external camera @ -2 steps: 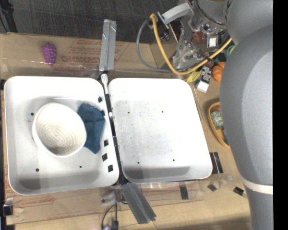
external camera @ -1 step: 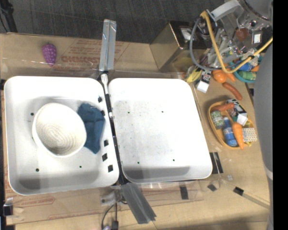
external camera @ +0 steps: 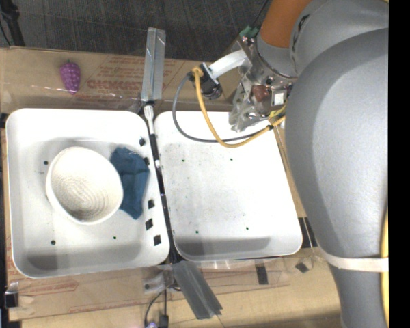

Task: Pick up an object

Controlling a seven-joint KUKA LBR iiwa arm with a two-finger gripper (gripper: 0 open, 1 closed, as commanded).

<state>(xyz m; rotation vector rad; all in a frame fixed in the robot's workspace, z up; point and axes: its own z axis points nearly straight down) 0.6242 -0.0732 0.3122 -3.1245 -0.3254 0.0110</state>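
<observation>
— Where was your gripper (external camera: 244,118) at that moment?

— Over the far edge of the right bin (external camera: 229,241), up by its rim — whether its claw stood wide or narrow, you couldn't have told.

— And the things to pick?

— In the left bin (external camera: 27,251): a white woven bowl (external camera: 85,184) with a blue cloth (external camera: 132,180) touching its right side. A purple object (external camera: 70,76) lay outside, on the cardboard (external camera: 116,80).

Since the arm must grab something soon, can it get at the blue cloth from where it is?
Probably yes. The blue cloth lies uncovered in the left bin, beside the white bowl. The gripper hangs over the right bin's far edge, with open air between.
</observation>
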